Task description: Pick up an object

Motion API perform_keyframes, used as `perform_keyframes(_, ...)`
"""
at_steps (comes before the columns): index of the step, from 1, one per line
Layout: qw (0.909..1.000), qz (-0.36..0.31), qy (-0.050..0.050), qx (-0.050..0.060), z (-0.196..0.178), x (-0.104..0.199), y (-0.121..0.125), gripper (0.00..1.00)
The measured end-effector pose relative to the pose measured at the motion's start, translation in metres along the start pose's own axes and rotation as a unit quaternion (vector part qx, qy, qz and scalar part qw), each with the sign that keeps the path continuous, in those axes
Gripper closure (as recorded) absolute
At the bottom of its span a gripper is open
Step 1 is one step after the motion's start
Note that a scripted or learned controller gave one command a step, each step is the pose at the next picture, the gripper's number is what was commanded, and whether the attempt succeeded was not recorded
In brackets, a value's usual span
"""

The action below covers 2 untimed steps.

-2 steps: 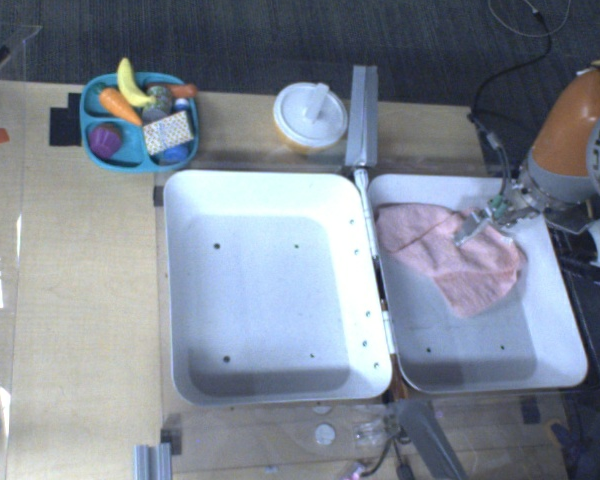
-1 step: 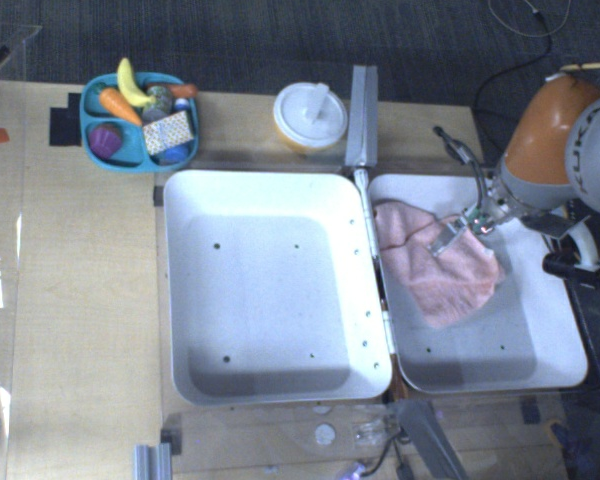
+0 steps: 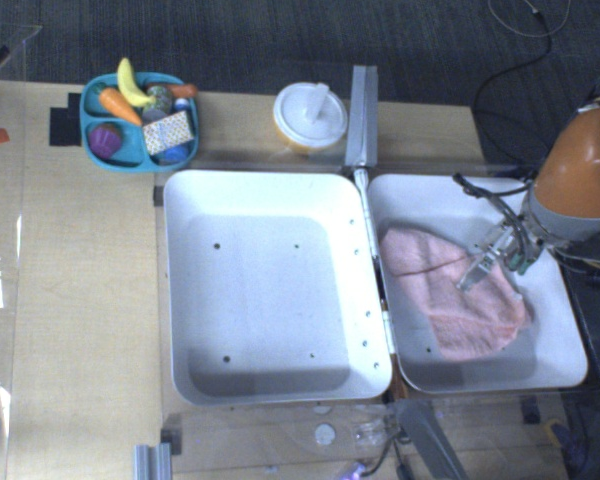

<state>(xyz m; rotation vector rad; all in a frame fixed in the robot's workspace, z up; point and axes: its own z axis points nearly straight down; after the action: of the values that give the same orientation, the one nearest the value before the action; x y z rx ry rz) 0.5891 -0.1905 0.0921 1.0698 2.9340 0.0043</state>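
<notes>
Pink cloth (image 3: pixel 450 293), white bins (image 3: pixel 265 193)

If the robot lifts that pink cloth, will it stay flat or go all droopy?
Probably droopy: the pink cloth lies rumpled and folded in the right bin, so it looks soft. It likely weighs little, and may slip from the pincer if pinched by one thin layer.

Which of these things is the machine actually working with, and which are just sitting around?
In the job:
pink cloth in the right bin
gripper, down at the cloth

Lying about:
left bin
blue tray of toy food
white lidded cup
</notes>
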Motion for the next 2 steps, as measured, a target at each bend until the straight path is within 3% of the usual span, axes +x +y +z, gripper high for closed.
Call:
perform_keyframes(1,0.9947,0.103,0.0,0.0,0.001,0.012,0.012,0.0)
perform_keyframes(2,1.0,0.0,0.0,0.0,0.0,0.032,0.042,0.0)
